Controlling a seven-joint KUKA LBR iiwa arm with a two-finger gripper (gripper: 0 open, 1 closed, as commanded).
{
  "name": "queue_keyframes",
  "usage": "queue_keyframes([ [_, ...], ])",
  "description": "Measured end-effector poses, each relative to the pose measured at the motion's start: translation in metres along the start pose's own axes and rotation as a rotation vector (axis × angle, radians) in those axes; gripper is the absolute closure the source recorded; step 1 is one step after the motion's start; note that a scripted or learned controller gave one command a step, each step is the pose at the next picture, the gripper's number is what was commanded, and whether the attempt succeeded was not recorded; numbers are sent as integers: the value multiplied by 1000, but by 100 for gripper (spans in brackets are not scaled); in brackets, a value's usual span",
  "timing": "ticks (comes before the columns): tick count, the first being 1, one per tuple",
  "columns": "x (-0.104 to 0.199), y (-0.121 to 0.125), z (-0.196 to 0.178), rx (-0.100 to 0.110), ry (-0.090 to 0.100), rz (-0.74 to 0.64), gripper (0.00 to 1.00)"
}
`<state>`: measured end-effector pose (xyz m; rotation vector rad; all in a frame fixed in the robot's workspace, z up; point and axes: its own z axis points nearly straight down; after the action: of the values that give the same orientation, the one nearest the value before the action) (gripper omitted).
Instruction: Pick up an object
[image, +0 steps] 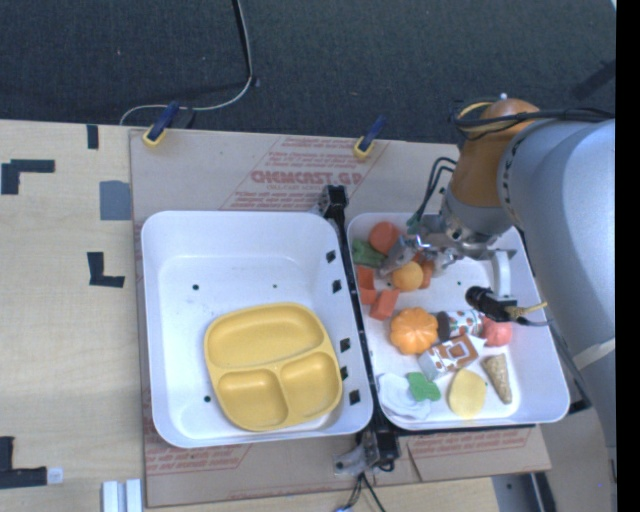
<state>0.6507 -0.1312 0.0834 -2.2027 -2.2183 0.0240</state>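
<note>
My gripper (422, 250) reaches down into the back of the right bin (545, 350), among a heap of toy food. Just below it lies a small yellow-orange round fruit (407, 277), touching it or nearly so. A red piece (383, 237) lies to its left, beside a green piece (362, 256) and orange blocks (373, 294). An orange pumpkin (413, 330) sits mid-bin. Nothing is visibly lifted.
Toward the front of the right bin lie a gingerbread house (457, 350), a yellow lemon (466, 393), an ice cream cone (498, 378), a pink piece (497, 334) and a white-and-green item (410, 390). The left bin (170, 300) holds a yellow divided plate (272, 365).
</note>
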Motion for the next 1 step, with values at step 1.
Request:
queue_keyframes([
  [1,-2,-3,-10,3,3,8,100],
])
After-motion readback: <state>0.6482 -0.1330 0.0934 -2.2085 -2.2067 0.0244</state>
